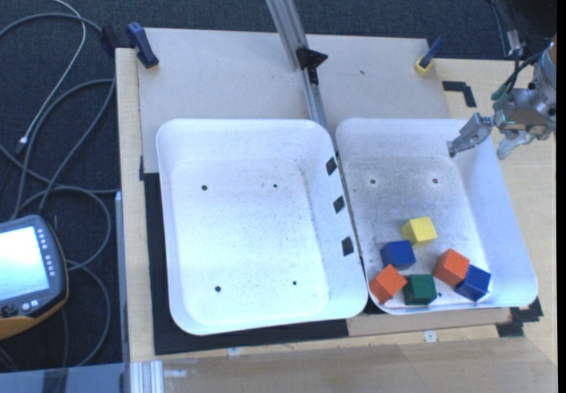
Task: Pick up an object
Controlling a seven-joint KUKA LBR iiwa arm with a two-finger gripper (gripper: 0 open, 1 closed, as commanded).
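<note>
Gripper [485, 145], fingers spread and empty, hovers beyond the yellow cube [420, 230] (small, rigid, probably light); its flat opposite faces look the surest hold.

six blocks [423, 262] lie clustered in the right bin's [495, 196] near corner, left bin [177, 205] beside it.

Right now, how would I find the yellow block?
Look in the right white bin, at the cluster of blocks in its near corner. The yellow block sits farthest back in that cluster, just behind a blue block, and it's the only yellow one.
</note>
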